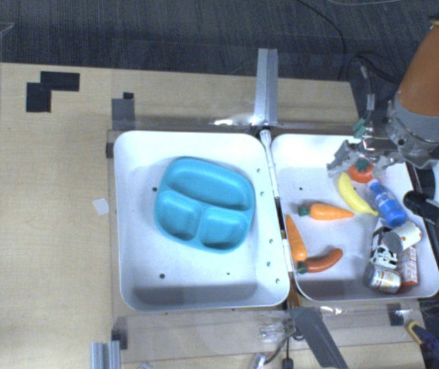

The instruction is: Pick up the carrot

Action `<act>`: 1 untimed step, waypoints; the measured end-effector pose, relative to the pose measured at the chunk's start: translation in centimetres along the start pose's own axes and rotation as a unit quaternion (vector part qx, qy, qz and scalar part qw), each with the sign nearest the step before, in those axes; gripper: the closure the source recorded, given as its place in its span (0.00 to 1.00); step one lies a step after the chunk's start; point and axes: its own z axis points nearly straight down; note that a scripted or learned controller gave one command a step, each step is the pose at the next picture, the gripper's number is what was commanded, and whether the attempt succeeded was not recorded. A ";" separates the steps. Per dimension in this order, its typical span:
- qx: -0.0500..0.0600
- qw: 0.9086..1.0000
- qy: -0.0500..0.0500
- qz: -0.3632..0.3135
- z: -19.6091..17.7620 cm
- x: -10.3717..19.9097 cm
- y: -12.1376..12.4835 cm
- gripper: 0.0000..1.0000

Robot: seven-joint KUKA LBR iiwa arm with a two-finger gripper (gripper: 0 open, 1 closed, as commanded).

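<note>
Two shallow white plastic bins sit side by side on a pale wooden bench, split by a grey metal rail. The left bin holds a sky-blue moulded plastic tray with three rounded compartments, lying tilted.

The right bin is crowded. Near its middle lies a smooth orange plastic carrot with a green stub end, pointing sideways with its tip toward the right. A second, narrower orange carrot lies along the bin's left wall, just beside the rail. Below them rests a curved reddish-brown sausage-shaped toy. Right of the middle carrot is a glossy yellow banana, curved and touching a blue plastic bottle. A cluster of shiny metal cans and a dark-labelled container fills the lower right corner.

The grey arm with its orange band reaches in from the right. Its two-finger metal gripper hangs over the bin's upper right part, above a small round red-orange object and the banana's upper end, well apart from the middle carrot. Whether the fingers are spread or closed cannot be told; the carrot is not between them.
</note>
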 end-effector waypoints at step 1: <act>-0.001 0.998 0.000 -0.066 16.0 0.5 -1.9 0.00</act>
